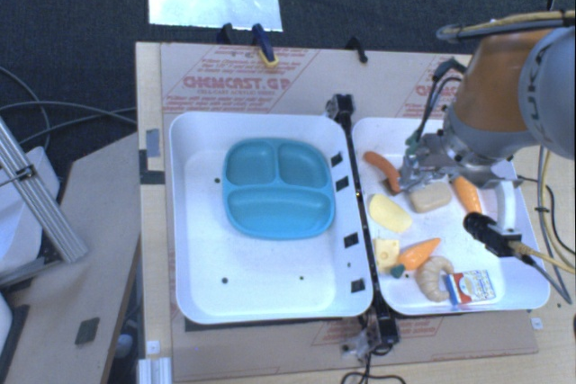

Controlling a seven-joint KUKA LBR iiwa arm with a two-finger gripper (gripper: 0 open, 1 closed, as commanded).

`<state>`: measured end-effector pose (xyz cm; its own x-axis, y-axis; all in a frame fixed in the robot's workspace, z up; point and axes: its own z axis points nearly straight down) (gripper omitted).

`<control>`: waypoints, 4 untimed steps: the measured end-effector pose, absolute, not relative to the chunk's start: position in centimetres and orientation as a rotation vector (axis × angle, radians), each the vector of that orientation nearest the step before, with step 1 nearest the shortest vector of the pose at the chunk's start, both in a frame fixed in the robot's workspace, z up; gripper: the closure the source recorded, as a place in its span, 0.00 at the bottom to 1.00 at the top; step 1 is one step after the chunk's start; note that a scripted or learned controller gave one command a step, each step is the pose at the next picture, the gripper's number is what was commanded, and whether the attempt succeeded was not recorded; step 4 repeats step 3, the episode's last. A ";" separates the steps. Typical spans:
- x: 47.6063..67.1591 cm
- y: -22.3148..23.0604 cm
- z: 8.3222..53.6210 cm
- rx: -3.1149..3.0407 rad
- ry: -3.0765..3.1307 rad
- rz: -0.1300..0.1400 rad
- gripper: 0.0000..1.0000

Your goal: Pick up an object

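Observation:
My gripper [415,176] is low over the right bin [522,279], near its middle. It hangs between a red-orange sausage [382,168] on its left and a tan block [430,197] just below and to its right. An orange carrot piece [466,193] lies right of the block. A pale yellow piece [389,213] sits below the gripper. Nothing visibly hangs from the gripper. The arm's grey and orange body covers the bin's far right part.
Nearer the front of the right bin lie a cheese wedge [387,253], a second carrot [419,252], a beige peanut-shaped toy [435,278] and a small carton [473,287]. The left bin [202,270] holds a blue divided plate [276,189]. A black divider [355,202] separates the bins.

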<state>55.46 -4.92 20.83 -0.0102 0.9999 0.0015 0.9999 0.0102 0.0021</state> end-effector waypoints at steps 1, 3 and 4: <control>57.2 1.0 22.3 2.209 2.233 0.007 1.00; 57.0 5.0 23.1 2.215 2.227 0.000 1.00; 57.0 5.0 23.1 2.215 2.227 0.000 1.00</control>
